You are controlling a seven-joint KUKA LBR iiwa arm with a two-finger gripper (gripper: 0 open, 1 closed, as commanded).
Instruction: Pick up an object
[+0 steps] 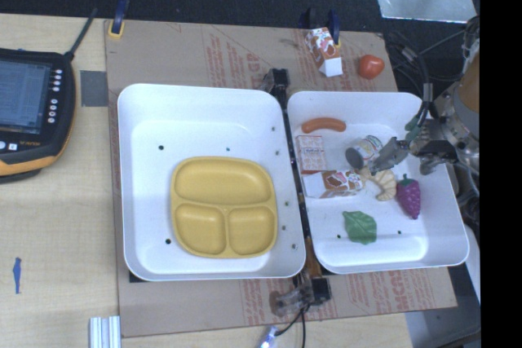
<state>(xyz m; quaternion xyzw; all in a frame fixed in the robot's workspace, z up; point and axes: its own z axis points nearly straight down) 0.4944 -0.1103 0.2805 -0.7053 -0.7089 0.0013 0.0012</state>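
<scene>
A light wooden bench carries a brown cardboard sheet; behind it, at 12 o'clock, the floor is dark carpet. On the cardboard stand two shallow white bins. The left bin holds a yellow tray with three compartments, smooth and rounded. An orange-edged tablet controller lies at 9 o'clock on the bench.

The right bin holds small toy foods: an orange sausage at its 11 o'clock, two flat printed packets near its left wall, a silver can lying on its side, a pale curved piece, purple grapes and a green leafy piece at 6 o'clock. Outside, at 12 o'clock, stand a small carton and a red tomato.

The gripper reaches in from 3 o'clock, just beside the can and above the pale piece; I cannot tell how its jaws stand or whether they hold anything.
</scene>
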